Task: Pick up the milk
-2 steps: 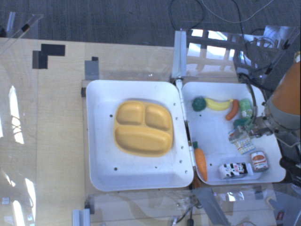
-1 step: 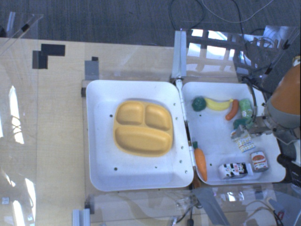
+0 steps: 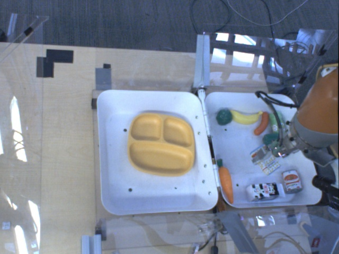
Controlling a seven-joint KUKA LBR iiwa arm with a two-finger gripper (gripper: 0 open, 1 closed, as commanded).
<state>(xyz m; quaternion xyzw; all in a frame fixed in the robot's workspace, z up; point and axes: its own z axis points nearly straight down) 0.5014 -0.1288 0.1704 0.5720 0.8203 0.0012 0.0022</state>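
Observation:
The milk [image 3: 264, 191] is a small white carton with black patches, lying on its side near the front edge of the right bin [image 3: 238, 142]. My gripper [image 3: 279, 148] hangs low over the middle right of that bin, a little behind and to the right of the milk, not touching it. Its tip is beside a flat white printed packet [image 3: 265, 161] and a teal piece [image 3: 271, 138]. The grey arm with its orange band [image 3: 318, 107] reaches in from the right and hides part of the bin's right side.
The right bin also holds a green broccoli [image 3: 223, 116], a banana [image 3: 246, 117], a red sausage [image 3: 261, 124], a carrot [image 3: 226, 184] and a small can [image 3: 292, 181] next to the milk. A yellow divided plate [image 3: 161, 143] lies in the left bin [image 3: 114, 142].

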